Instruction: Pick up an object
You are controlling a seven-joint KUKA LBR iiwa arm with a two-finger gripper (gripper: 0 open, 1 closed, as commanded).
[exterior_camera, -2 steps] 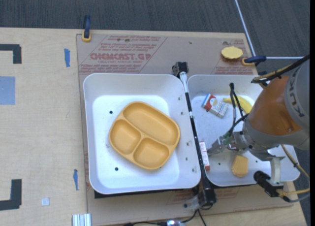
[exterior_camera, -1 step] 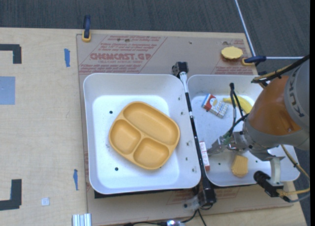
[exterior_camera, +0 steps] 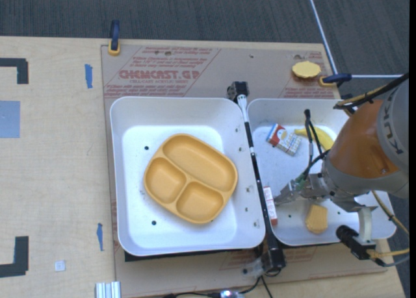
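Gripper low inside the right bin, near its left wall, pointing toward the divider between the two bins. Released or clenched: cannot tell at this slant. Nothing seen gripped.

Far left, on the pale wooden bench: black corner marks and short strips of blue tape. Next, a blue clamp pinning the top left corner of a brown cardboard sheet with red print, spread beneath both bins.

On that sheet, the left bin, white and shallow. Inside it, a yellow-orange divided plate with three compartments, lying flat and turned at a slant.

In the right bin, the candidates for picking: a small red-and-white packet toward the back, apart from the gripper; a tan-yellow block toward the front, just right of the gripper and below it; a yellow banana at the back, partly behind a black cable.

Behind the right bin, on the cardboard, a yellow disc beside a second blue clamp.

Far right, the arm's orange band above the grey wrist, over the bin's right side.
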